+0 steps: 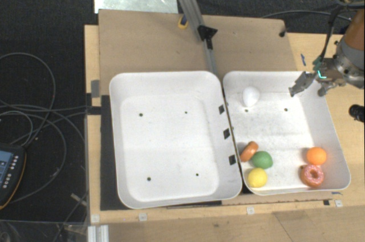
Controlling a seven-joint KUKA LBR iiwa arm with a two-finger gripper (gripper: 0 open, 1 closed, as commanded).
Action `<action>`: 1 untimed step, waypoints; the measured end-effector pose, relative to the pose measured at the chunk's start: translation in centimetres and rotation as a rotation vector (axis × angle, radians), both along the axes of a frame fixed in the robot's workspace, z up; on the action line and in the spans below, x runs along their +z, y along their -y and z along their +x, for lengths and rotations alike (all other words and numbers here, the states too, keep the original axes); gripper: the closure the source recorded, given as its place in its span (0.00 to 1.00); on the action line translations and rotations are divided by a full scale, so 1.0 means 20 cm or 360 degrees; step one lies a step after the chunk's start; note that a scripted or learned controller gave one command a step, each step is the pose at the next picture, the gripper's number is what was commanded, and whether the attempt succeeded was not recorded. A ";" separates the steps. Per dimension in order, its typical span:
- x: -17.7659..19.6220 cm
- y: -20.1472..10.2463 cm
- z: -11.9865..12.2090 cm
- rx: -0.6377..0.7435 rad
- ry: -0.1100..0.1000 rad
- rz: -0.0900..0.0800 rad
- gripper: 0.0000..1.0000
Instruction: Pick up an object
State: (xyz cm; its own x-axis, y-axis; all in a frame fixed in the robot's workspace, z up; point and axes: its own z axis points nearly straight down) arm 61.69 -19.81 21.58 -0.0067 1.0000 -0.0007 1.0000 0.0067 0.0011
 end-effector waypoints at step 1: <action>-0.21 -0.01 -0.02 -0.0005 -0.0006 0.0002 0.00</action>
